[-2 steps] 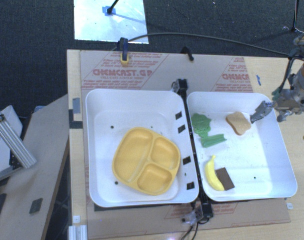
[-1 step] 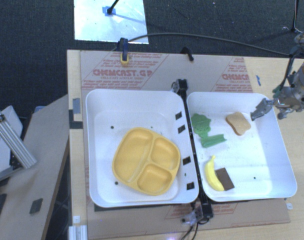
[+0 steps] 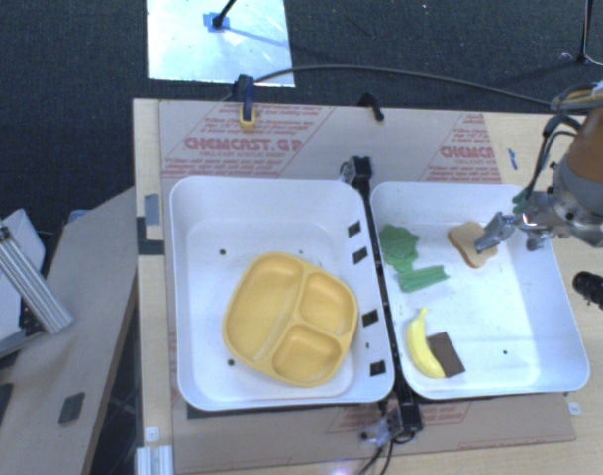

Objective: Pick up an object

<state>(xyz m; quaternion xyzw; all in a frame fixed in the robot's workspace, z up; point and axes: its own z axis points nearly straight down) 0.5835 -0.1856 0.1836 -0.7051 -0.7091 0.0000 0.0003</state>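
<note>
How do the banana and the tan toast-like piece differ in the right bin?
The banana is yellow and curved; the toast-like piece is tan and blocky. The banana lies near the bin's front, touching a brown block; the toast-like piece lies toward the back, at the tool. Both lie in the right bin.

The backing sheet [image 3: 281, 132] under the bins reads "CHEMCAST GP".
</note>
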